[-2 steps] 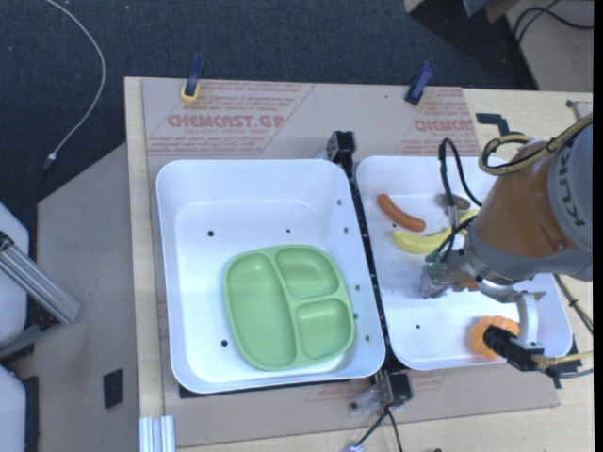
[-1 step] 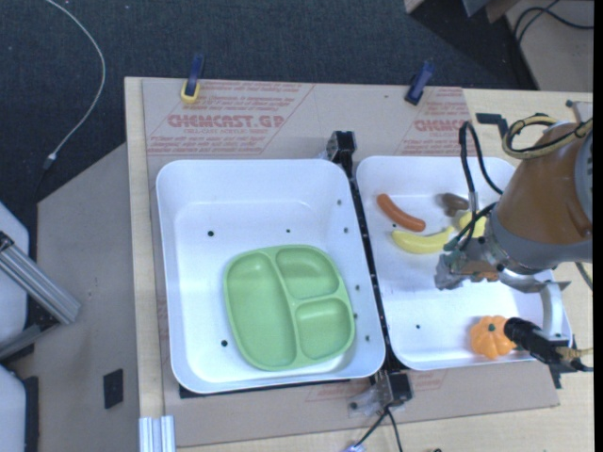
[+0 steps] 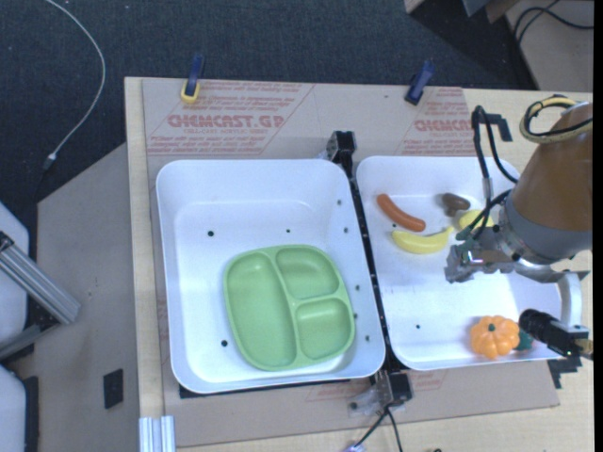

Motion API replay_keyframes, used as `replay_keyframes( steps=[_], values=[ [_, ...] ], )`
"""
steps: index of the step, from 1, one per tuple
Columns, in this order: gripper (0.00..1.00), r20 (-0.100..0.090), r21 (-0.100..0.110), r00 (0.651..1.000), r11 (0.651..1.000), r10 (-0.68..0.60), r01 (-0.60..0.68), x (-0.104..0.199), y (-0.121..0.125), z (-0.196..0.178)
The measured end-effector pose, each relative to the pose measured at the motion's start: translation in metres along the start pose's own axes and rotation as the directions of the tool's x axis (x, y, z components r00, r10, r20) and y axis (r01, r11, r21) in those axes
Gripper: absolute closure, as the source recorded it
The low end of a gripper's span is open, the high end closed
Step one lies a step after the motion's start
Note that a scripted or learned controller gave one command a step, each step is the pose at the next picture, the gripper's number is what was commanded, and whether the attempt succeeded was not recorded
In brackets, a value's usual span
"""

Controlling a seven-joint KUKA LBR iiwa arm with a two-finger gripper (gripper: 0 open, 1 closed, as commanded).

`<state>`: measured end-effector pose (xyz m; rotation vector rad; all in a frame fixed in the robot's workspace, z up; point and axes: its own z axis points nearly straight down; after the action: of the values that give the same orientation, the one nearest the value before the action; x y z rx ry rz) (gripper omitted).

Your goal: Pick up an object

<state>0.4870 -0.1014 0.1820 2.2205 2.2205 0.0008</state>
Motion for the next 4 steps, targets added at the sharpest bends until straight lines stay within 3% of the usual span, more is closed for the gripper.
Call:
replay_keyframes(
  steps=[1, 4],
  values=[
    [1.00, 0.001, -0.004, 1.000, 1.000, -0.001, 0.001, 0.000, 0.003, -0.042],
    [1.00, -0.002, -0.002, 1.000, 1.000, -0.006, 0.006, 0.133, 0.064, -0.047]
  ],
)
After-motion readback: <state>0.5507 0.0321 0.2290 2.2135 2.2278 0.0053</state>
